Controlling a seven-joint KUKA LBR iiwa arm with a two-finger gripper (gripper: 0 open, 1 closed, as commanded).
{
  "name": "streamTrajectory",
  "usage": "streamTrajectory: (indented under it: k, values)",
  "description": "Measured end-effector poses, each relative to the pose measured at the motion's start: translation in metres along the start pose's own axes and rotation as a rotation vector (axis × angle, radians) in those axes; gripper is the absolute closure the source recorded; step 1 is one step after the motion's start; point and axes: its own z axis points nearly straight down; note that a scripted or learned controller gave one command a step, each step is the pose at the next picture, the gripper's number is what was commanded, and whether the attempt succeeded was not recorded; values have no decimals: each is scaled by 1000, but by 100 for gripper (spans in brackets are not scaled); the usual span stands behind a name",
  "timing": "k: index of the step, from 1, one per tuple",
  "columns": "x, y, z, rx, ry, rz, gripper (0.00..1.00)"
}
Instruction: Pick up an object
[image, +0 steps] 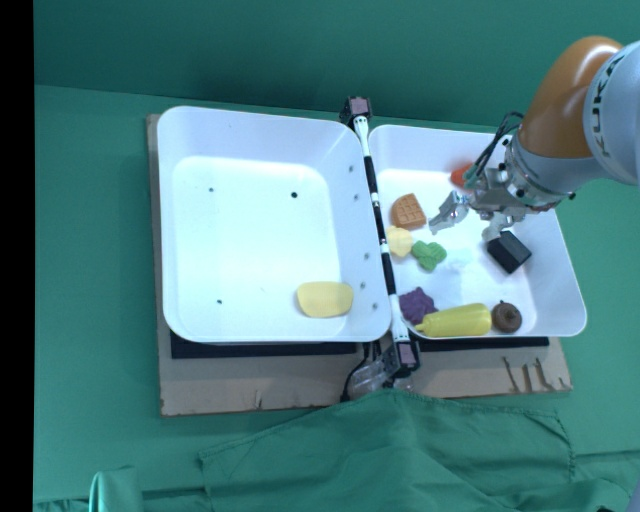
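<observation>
My gripper (449, 213) hangs over the upper middle of the right bin (560, 262), just right of an orange waffle-shaped piece (407, 211). Nothing shows in its grasp. A red item (460, 176) peeks out behind the wrist, partly hidden. Below the gripper lie a small pale yellow piece (399, 242) and a green leafy piece (430, 254). Along the bin's front edge sit a purple piece (416, 304), a long yellow item (456, 320) and a brown round item (507, 317).
The left bin (190, 140) holds a flat yellow piece (324, 298) near its front right corner. A black-and-white divider (374, 205) runs between the bins. Green cloth (400, 450) lies in front of the cardboard base.
</observation>
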Motion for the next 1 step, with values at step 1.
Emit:
streamTrajectory:
  k: [1]
  values:
    - [-8,-66,50,-12,-1,4,0]
